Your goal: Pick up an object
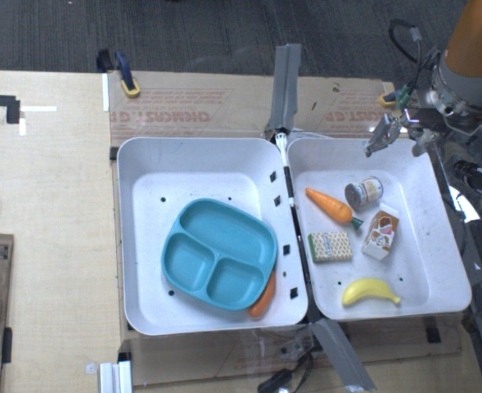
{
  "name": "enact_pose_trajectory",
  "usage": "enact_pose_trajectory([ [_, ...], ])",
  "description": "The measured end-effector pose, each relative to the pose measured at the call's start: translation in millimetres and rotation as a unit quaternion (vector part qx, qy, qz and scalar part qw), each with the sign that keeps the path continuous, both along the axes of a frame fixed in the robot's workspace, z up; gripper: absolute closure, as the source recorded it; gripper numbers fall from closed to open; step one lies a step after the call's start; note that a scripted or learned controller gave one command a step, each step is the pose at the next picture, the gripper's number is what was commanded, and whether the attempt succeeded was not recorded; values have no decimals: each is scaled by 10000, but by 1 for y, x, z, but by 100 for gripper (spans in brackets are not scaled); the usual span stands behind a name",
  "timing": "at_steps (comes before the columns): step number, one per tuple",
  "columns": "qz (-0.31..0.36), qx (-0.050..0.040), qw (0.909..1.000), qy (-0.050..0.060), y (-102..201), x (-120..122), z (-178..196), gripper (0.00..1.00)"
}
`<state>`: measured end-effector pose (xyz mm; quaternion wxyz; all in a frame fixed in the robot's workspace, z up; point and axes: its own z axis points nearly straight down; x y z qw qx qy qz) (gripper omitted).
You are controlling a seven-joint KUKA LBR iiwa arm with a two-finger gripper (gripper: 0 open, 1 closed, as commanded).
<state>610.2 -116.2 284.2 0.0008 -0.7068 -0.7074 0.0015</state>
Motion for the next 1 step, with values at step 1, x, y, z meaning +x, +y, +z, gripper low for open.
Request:
enact_pose_trajectory([
  [1, 701, 4, 9975, -10, 5, 25, -142, 0],
])
